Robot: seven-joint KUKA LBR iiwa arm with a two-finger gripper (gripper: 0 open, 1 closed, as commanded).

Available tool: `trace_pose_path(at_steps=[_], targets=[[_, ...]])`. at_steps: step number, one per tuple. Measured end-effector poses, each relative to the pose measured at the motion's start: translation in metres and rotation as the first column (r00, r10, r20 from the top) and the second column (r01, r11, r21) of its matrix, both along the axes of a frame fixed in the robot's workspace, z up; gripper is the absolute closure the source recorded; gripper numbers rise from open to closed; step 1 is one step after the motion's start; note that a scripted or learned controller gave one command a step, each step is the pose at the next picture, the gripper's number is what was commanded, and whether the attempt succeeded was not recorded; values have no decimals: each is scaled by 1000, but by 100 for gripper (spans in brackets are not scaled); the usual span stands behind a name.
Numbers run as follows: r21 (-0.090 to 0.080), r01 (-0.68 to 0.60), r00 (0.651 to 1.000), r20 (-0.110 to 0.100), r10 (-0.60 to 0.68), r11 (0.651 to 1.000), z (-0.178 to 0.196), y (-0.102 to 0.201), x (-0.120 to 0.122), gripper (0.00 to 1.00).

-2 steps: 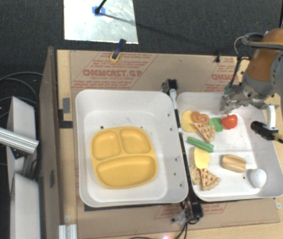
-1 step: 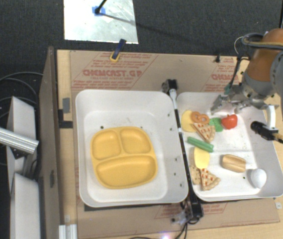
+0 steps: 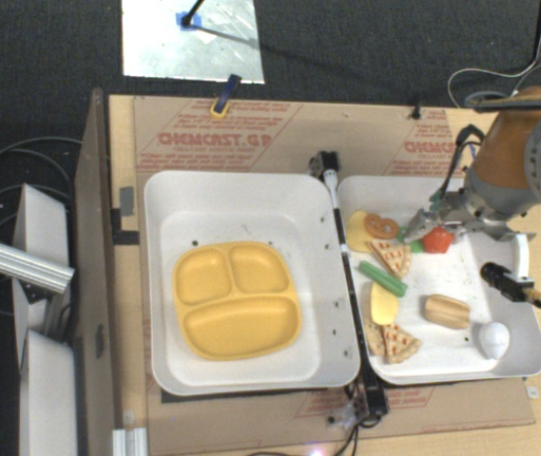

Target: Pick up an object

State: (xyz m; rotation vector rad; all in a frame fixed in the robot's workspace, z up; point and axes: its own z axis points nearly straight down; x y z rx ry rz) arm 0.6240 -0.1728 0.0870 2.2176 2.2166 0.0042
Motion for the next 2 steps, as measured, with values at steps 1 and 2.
trace_pose_path(at_steps=[1,2], targets=[[1,-3,1000,4,3,1000,12,0,3,100],[6,-15,1000,4,15,1000,104,105,-10,100]])
